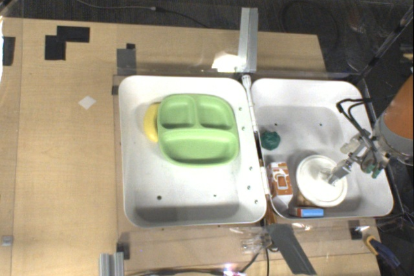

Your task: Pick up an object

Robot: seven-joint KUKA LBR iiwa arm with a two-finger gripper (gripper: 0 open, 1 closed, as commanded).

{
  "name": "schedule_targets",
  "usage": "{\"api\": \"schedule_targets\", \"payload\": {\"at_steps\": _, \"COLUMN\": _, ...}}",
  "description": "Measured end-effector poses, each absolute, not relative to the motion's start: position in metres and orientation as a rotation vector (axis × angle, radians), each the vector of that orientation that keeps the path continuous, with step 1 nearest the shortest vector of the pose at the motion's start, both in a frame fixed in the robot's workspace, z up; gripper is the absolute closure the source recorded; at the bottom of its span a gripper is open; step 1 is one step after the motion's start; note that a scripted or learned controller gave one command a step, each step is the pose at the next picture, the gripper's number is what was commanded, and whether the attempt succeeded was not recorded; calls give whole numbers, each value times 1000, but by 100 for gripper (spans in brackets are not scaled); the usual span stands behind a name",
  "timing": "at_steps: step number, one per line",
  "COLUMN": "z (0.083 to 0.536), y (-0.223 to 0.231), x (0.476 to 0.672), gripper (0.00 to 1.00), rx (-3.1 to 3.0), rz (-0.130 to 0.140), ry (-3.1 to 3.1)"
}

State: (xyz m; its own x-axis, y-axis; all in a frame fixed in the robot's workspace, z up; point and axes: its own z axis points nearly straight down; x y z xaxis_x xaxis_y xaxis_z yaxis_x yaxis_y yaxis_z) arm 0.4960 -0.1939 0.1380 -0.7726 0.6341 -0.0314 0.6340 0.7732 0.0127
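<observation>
Bowl, white and round, sits in my right bin near its front, and my tool hangs at its right rim; whether it is apart or together I cannot tell. Nothing is lifted yet, so the pick is all ahead. Just left of the bowl lies a brown box, at its front a blue-tipped stick, farther back a teal lump. Left bin holds a green tray over a yellow piece.

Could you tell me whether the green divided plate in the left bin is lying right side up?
Right side up: the green divided plate shows its three recessed compartments facing the camera.
</observation>
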Motion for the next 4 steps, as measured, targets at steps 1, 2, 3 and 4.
{"api": "schedule_targets", "payload": {"at_steps": 1, "z": 135, "y": -147, "x": 544, "gripper": 0, "rx": 894, "rz": -6, "ry": 2939}}
{"api": "schedule_targets", "payload": {"at_steps": 2, "z": 134, "y": -142, "x": 542, "gripper": 0, "rx": 908, "rz": 0, "ry": 2941}}
{"api": "schedule_targets", "payload": {"at_steps": 3, "z": 134, "y": -133, "x": 538, "gripper": 0, "rx": 1010, "rz": 10, "ry": 2905}}
{"api": "schedule_targets", "payload": {"at_steps": 4, "z": 133, "y": -133, "x": 538, "gripper": 0, "rx": 1009, "rz": 10, "ry": 2904}}
